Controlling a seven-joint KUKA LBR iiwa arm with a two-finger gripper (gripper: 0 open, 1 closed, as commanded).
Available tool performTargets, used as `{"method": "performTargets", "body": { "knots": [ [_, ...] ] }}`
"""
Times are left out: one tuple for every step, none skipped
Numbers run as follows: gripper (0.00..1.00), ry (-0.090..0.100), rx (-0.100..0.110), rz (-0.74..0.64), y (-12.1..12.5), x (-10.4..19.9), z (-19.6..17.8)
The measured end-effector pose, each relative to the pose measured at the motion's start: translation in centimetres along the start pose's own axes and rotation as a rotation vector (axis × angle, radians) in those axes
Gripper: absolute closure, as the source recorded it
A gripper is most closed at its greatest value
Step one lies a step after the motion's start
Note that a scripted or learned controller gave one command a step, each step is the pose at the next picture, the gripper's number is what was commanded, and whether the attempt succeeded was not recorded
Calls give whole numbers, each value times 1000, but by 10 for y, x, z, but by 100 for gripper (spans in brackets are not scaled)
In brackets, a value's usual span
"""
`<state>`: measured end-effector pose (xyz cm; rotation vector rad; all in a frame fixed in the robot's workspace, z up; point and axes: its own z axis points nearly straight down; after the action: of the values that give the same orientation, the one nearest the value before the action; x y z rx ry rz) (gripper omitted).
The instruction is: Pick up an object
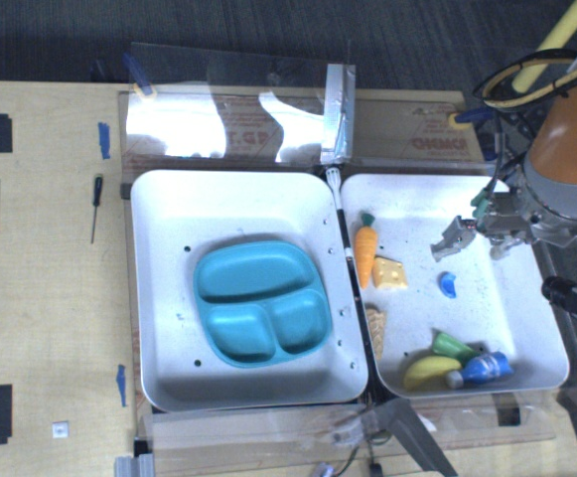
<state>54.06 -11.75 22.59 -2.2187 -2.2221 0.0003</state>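
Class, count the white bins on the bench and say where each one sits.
2. The left bin holds a blue tray; the right bin holds the small toys.

Quick count: two shallow white bins (159, 207) (526, 366), one blue three-section plastic tray (261, 301), one orange toy carrot (365, 251), one yellow cheese wedge (388, 274), one small blue piece (448, 285), one yellow banana (431, 370), one blue bottle (486, 368), one green item (451, 345).

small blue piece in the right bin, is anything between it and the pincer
Nothing visible. The pincer hangs over the right bin, just above and left of the small blue piece, with bare white bin floor between them. The cheese wedge and carrot lie off to the left.
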Motion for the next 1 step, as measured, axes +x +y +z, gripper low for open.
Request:
{"method": "performTargets", "body": {
  "knots": [
    [0,-3,-8,-7,5,-59,138]
  ]
}}
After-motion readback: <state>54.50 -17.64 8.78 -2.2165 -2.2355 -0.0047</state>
